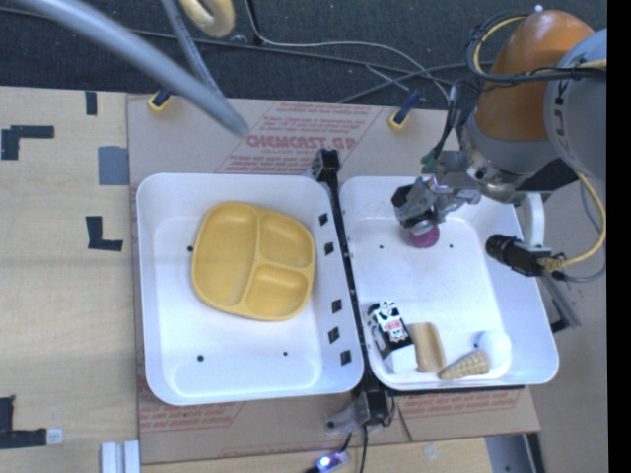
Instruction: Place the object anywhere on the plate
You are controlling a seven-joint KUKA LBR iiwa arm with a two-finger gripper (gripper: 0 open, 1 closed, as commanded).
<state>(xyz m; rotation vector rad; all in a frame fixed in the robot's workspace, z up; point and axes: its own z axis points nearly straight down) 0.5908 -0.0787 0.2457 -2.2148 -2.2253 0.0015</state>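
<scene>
Yellow divided plate [253,261] sits in the left bin [158,294]; a toy cow [389,323], bread piece [428,347] and cone [464,366] crowd the right bin [513,304]. A small purple object [424,235] lies directly beneath the gripper [418,217]; whether the jaws grasp it cannot be told.

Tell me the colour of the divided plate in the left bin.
Yellow. The plate shows clearly in the camera view.

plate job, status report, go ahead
Gripper low in right bin, over a small purple object. Yellow divided plate in left bin, bare. Bin divider between them.
</scene>
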